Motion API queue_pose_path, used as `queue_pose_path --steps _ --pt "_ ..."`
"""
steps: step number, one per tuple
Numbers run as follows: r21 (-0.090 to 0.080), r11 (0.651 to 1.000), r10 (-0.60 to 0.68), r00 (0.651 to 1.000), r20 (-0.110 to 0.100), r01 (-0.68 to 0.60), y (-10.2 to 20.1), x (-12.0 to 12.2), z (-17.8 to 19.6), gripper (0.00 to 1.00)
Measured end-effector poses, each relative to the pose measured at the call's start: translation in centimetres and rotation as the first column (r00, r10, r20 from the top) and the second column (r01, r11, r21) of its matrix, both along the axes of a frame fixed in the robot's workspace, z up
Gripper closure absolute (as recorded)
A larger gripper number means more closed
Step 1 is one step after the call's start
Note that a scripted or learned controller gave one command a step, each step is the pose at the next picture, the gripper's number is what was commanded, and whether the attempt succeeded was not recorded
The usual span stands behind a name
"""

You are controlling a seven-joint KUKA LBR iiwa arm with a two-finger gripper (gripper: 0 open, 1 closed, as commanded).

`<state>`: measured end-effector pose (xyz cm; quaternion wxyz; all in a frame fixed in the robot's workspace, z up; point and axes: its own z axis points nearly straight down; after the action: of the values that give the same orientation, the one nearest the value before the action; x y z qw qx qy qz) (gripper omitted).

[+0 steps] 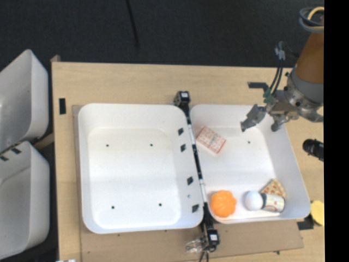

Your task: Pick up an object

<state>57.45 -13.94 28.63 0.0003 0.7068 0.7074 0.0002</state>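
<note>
The right bin [283,157] holds a pink patterned packet [210,140] near its far left. Along its near edge lie an orange ball [223,202], a white ball [252,200] and a small printed cup [273,202] with a tan patterned piece [272,188] behind it. My gripper [264,121] hangs over the bin's far right part, to the right of the packet. Its fingers are spread open with nothing between them.
The left bin [87,162] sits beside the right one, with a black-clipped divider [192,157] between them. White containers [19,97] stand at the far left off the bench. A yellow item [318,212] lies at the bench's near right corner.
</note>
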Motion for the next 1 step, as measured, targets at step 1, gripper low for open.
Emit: queue_pose_path --steps 1 --pt "0.001 1.000 0.004 1.000 -0.005 -0.004 5.24 -0.41 -6.90 0.00"
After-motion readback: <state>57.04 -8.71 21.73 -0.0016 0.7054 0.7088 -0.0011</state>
